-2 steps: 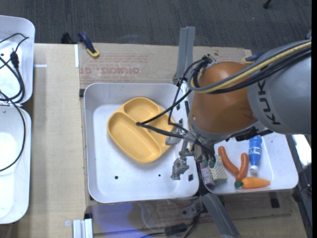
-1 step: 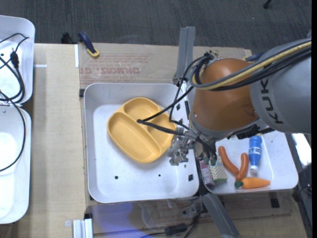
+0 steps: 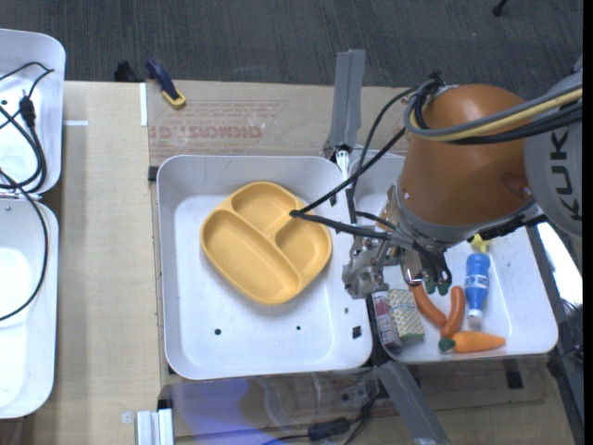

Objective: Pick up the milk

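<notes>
The milk (image 3: 400, 317) lies at lower centre-right, by the right bin's (image 3: 528, 341) left wall, long axis roughly vertical. Gripper (image 3: 371, 272) hangs just above it; its state I cannot tell. A carrot (image 3: 473, 342) lies nearby.

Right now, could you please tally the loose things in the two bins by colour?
Yellow: 1, the plate
Orange: 2, the carrot and the sausage
Blue: 1, the bottle
Patterned: 1, the carton
Total: 5
</notes>
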Available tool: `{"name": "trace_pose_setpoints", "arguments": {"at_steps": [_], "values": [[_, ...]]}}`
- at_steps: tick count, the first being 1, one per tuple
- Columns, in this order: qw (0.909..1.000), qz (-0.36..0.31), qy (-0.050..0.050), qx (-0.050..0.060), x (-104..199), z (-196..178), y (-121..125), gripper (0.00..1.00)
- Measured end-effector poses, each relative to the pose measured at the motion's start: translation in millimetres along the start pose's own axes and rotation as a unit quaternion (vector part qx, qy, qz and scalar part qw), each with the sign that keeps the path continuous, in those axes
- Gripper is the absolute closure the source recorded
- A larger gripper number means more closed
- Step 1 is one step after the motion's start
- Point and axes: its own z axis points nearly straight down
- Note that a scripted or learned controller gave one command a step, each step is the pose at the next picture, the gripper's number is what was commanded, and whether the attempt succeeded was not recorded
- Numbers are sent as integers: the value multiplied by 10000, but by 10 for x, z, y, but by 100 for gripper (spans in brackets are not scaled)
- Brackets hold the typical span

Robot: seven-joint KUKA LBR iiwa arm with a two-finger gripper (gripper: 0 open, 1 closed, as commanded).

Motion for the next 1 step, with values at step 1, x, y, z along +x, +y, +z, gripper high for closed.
{"name": "trace_pose_setpoints", "arguments": {"at_steps": [1], "values": [[9980,632,-2,1,-198,-231,-370,100]]}}
